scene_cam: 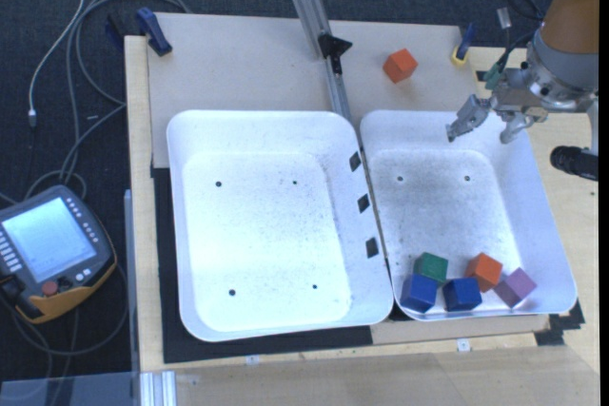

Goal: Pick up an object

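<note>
Coloured blocks lie together at the near edge of the right bin [533, 195]: green block [433, 265], two blue blocks [419, 292], orange block [486, 270], purple block [518, 285]. For a good grasp, I would choose the purple one at the outer end, because its neighbours crowd less. The gripper [487, 124] hangs above the bin's far end, jaws spread apart, holding nothing, well apart from the blocks.

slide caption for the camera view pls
Open gripper above the right bin's far edge; five blocks clustered at its near end.
</note>
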Motion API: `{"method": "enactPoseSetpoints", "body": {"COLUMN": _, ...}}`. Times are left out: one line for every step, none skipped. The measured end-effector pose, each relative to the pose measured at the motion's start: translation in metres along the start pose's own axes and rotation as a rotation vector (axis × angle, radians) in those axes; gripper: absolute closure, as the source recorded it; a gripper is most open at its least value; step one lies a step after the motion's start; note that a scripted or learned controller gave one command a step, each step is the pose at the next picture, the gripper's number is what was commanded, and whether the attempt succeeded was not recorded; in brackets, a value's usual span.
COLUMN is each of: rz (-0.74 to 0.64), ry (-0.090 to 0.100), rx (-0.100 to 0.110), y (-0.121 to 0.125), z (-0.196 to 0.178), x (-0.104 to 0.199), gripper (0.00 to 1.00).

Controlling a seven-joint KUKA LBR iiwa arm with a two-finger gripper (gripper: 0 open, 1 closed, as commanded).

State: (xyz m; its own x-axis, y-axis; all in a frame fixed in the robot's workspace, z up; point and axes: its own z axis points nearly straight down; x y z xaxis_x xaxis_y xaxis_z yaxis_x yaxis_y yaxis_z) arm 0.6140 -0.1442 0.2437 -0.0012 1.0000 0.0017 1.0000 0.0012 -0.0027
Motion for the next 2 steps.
{"method": "enactPoseSetpoints", "body": {"rz": 0.003, "ry": 0.003, "rx": 0.008, "y": -0.102, "z": 0.048, "x": 0.023, "gripper": 0.0}}
{"method": "enactPoseSetpoints", "body": {"rz": 0.001, "ry": 0.003, "rx": 0.008, "y": -0.124, "z": 0.136, "x": 0.051, "gripper": 0.0}}
